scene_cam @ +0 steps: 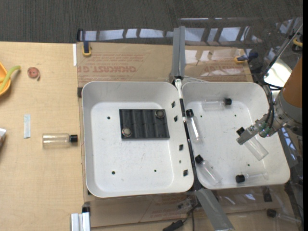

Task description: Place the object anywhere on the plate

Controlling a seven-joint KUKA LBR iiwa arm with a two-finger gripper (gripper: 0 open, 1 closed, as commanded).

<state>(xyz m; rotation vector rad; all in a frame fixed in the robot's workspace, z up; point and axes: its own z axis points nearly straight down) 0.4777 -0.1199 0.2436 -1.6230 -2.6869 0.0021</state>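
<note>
The vial [256, 147], clear and capped in black, is seen lying in the right bin [211, 88] just below the tool [244, 135], which hangs low over that bin; whether the tool is apart or clamped cannot be told, and nothing is seen between its tips. The plate [144, 124], a dark ribbed slab, is found well to the tool's left, in the left bin [96, 143], with two small round pieces resting on it.

A slip is judged likely: the vial is smooth and round and could roll aside if pinched off-centre. Other clear vials are scattered around the tool in the right bin, so the wrong one could be nudged. One more vial [58, 139] lies far left on the tabletop [38, 177].
</note>
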